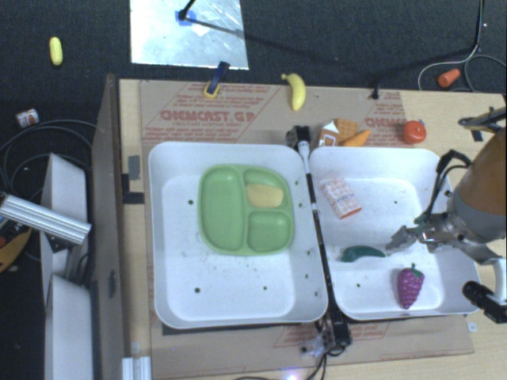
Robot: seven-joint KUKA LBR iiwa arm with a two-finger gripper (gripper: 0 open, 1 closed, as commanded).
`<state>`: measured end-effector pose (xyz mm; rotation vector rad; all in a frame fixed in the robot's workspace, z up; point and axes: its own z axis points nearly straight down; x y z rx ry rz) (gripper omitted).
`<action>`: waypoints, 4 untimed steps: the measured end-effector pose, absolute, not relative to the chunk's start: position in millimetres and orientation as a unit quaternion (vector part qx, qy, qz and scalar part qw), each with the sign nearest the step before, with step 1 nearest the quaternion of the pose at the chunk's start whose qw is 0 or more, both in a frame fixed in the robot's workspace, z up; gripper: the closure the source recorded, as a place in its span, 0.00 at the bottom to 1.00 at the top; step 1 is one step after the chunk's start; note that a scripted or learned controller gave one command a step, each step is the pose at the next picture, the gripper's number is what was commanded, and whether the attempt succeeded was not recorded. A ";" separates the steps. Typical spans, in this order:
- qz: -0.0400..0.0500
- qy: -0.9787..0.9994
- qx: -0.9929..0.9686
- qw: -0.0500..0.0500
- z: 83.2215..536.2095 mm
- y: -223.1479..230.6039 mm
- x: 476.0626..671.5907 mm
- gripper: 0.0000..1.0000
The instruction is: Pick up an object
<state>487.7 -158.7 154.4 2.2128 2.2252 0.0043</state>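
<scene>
In the right bin (pixel 380 161) lie three things: a small white and red packet (pixel 341 197) near the back left, a dark green vegetable (pixel 363 253) in the middle, and a purple bunch of grapes (pixel 409 286) near the front. My gripper (pixel 401 238) reaches in from the right and hangs low, just right of the green vegetable and above the grapes. Nothing shows in its grasp.
The left bin (pixel 178 291) holds a green divided plate (pixel 226 212) with a yellow piece (pixel 265 194) in its back right compartment. Behind the bins, on the bench, lie a banana (pixel 295 90), a carrot (pixel 355 138), a tomato (pixel 413 131) and a clip (pixel 215 81).
</scene>
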 end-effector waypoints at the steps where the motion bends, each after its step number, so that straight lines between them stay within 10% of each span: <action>1: 0.001 0.707 0.707 0.003 200.4 -183.7 487.6 0.00; 3: 0.000 0.710 0.705 -0.002 96.1 -141.1 486.1 0.00; 4: 0.006 0.711 0.703 0.008 211.1 -121.0 582.8 0.00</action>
